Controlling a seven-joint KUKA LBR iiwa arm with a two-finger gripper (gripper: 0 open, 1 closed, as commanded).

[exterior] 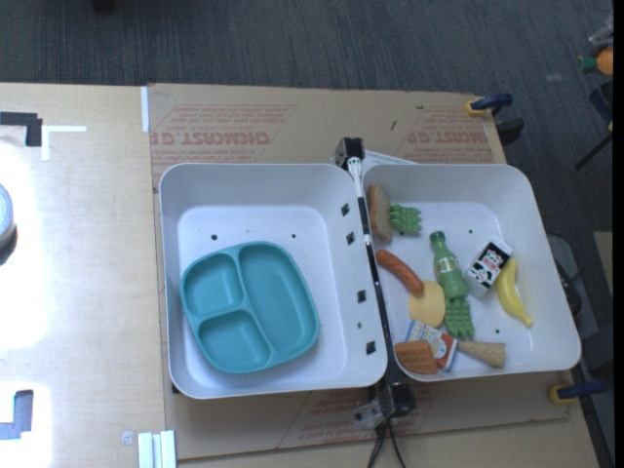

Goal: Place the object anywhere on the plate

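Your target, the teal plate (250,306), lies in the left bin (195,188), bare in all three compartments. Right of the plate, the other bin (541,252) holds the toy food: sausage (401,271), green bottle (448,266), banana (513,292). Choose an isolated piece like the banana. The fingers' state cannot be told here.
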